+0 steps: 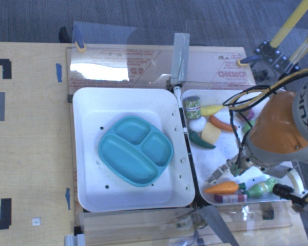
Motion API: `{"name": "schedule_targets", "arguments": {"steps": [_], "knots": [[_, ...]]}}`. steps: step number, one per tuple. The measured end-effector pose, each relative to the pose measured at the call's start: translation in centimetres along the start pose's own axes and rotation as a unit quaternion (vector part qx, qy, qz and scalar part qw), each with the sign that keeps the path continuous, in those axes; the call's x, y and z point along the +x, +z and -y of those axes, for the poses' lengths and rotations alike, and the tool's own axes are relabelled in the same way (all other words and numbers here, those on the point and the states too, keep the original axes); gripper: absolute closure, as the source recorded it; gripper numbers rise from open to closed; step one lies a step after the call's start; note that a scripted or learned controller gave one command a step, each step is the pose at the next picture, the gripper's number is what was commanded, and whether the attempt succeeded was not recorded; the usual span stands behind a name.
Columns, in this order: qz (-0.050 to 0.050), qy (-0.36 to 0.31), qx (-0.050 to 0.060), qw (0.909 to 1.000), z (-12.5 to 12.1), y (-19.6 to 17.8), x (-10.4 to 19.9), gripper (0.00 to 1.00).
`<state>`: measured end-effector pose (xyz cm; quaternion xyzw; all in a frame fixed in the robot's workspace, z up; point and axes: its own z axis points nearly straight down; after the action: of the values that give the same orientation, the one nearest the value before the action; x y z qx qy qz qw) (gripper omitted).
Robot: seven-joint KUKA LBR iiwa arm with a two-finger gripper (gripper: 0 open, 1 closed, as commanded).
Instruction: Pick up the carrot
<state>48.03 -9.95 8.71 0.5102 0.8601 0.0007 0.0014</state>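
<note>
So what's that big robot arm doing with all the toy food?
The grey and orange arm is reaching into the right bin, where the toy food lies. Its pincer hangs just above the carrot at the bin's near edge. It is not holding the carrot. A blue divided plate sits in the left bin.

This is a robotics lab bench, not a kitchen. Two shallow white bins [82, 137] sit taped to a plywood table [25, 137] marked with black and blue tape, clear plastic sheeting [123, 65] lines the back, and cables [251, 99] trail over toy food [211, 122].
</note>
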Motion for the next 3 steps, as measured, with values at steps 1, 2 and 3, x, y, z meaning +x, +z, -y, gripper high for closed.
{"name": "schedule_targets", "arguments": {"steps": [1, 2, 3], "knots": [[0.003, 0.001, -0.004, 1.0000, -0.2, -1.2, -0.2, 1.00], [0.000, 0.040, -0.002, 0.9992, -3.4, -10.8, 5.9, 1.00], [-0.001, 0.041, 0.001, 0.9991, -3.2, -10.6, 5.8, 0.00]]}}
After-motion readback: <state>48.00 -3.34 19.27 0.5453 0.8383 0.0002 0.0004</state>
